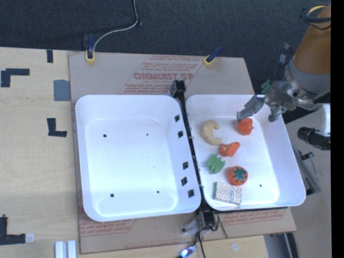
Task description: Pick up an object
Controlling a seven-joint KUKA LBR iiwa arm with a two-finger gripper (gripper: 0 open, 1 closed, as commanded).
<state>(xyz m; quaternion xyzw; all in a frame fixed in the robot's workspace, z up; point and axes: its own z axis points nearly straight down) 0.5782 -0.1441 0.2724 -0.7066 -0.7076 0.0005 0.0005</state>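
Observation:
The right bin [279,160] holds several small toys. A small orange-red round piece [245,126] lies near its far right side. A tan croissant shape [210,132], an orange-red wedge [230,149], a green broccoli piece [215,163], a red tomato with a green top [237,175] and a flat green-and-white packet [228,193] lie toward the bin's left and front. My gripper [262,113] hangs over the bin's far right part. Its fingers are spread open, and the left fingertip [248,112] is just above the orange-red round piece. Nothing is between the fingers.
The left bin [91,160] sits beside the right one, joined along a black-clipped divider [185,144]. Both rest on a cardboard sheet [156,74] clamped at the back. The arm's orange band [317,42] rises at the right edge.

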